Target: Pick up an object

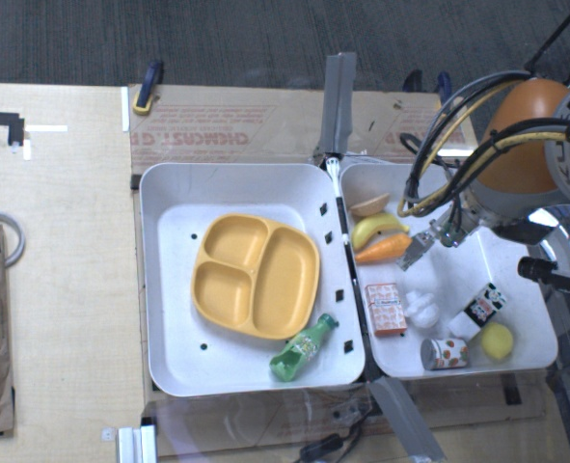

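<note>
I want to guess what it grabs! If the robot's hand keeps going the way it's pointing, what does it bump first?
Probably the orange carrot. The hand points down and left, and its tip sits right beside the carrot in the right white bin. Height is hard to judge here.

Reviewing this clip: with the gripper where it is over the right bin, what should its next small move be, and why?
Probably a short descent onto the carrot. The gripper hangs just beside its right end, above the right bin, with nothing seen between its fingers; the banana lies against the carrot, so a clean approach matters.
</note>
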Robot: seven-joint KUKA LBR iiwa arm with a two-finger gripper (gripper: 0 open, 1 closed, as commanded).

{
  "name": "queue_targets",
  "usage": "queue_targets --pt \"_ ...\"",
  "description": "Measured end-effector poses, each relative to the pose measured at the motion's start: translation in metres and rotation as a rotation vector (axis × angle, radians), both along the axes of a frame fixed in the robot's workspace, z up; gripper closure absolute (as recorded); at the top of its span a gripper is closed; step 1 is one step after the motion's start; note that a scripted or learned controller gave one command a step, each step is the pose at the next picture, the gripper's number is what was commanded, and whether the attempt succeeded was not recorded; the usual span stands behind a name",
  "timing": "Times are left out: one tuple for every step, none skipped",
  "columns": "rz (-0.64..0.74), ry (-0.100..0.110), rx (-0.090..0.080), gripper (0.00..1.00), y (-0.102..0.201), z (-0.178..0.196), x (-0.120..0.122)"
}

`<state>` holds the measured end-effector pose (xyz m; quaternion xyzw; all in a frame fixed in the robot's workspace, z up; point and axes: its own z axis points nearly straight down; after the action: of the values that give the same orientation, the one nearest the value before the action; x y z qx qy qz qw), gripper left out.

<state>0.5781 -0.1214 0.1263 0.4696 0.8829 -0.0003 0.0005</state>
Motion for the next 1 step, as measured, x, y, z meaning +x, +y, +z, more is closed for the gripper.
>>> queue_targets --pt "-0.213 0.001 0.000 0.00 0.0408 0.0644 -0.0141"
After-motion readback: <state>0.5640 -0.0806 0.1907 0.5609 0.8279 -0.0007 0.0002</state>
